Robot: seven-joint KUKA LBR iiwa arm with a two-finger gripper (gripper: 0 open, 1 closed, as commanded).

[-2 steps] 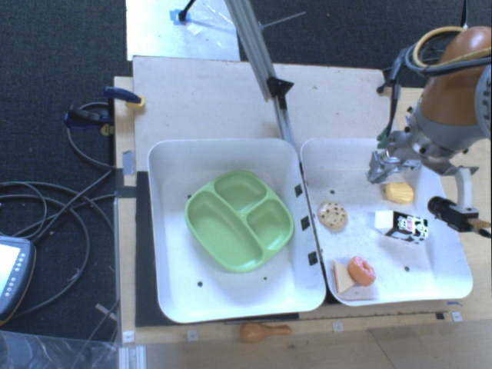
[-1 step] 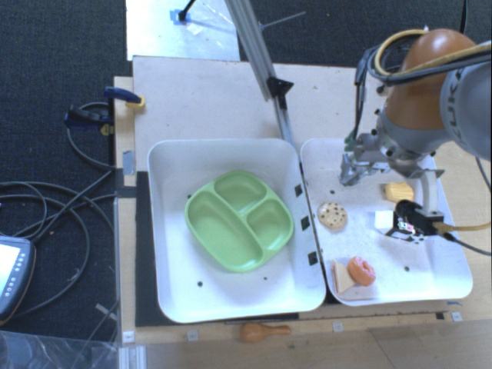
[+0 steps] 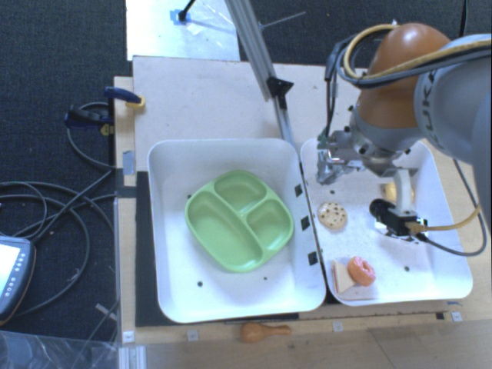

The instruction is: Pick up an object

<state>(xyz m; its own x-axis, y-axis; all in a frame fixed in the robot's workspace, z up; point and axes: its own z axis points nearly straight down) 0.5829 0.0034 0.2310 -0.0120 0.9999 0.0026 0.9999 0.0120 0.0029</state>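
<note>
In the right bin (image 3: 453, 283) lie a round speckled cookie (image 3: 332, 216), a pink donut (image 3: 361, 270) resting on a tan slice (image 3: 342, 277), and a pale yellow piece (image 3: 400, 191) partly hidden by the arm. My gripper (image 3: 328, 169) hangs over the bin's far left part, just above and beyond the cookie. I see nothing held in it. The grey arm with its orange band (image 3: 400, 68) covers the bin's far right corner.
The left bin (image 3: 165, 283) holds a green divided plate (image 3: 240, 220). A brown drumstick-shaped toy (image 3: 265, 330) lies on the bench in front of the bins. A slanted metal pole (image 3: 257, 44) crosses above the bins' dividing wall. Cables (image 3: 54, 206) trail at the left.
</note>
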